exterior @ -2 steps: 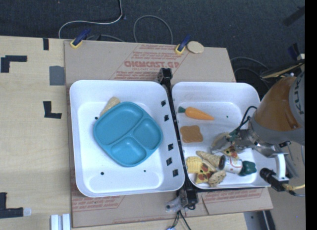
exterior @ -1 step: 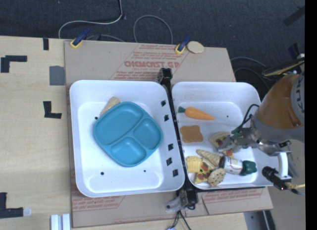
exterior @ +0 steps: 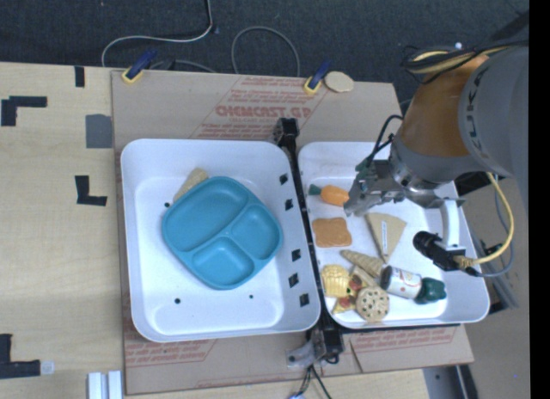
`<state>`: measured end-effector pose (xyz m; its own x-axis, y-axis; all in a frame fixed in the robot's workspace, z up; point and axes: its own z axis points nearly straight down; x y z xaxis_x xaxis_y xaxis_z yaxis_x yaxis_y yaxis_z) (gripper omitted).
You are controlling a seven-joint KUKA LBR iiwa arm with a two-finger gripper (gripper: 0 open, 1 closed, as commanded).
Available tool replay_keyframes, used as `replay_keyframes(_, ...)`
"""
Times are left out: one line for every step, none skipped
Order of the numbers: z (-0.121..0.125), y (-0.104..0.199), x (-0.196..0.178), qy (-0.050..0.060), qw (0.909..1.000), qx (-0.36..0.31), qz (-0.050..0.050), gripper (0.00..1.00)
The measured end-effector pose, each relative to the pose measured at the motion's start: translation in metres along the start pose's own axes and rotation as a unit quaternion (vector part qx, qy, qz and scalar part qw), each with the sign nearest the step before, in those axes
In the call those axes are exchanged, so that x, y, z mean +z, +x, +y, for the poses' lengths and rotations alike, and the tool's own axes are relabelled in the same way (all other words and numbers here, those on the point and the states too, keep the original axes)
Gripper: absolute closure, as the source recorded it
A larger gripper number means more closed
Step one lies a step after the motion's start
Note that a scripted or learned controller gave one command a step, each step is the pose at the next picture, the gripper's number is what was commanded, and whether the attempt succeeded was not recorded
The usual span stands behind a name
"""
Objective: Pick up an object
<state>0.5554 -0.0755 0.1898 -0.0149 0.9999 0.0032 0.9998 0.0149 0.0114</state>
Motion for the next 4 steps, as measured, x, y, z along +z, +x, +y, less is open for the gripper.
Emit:
replay_keyframes(-0.005, -0.008, 0.006, 0.006, 1.0, 0.007, -0.001, 0.0)
replay_keyframes(0.068, -0.025, 0.097, 0.001, 1.0, 0.006, -0.006, 0.0)
replay_keyframes(0.069, -0.027, 0.079, -0.003, 0.9999, 0.007, -0.007, 1.0)
replay_keyframes(0.068, -0.026, 0.08, -0.001, 1.0, 0.006, -0.007, 0.0)
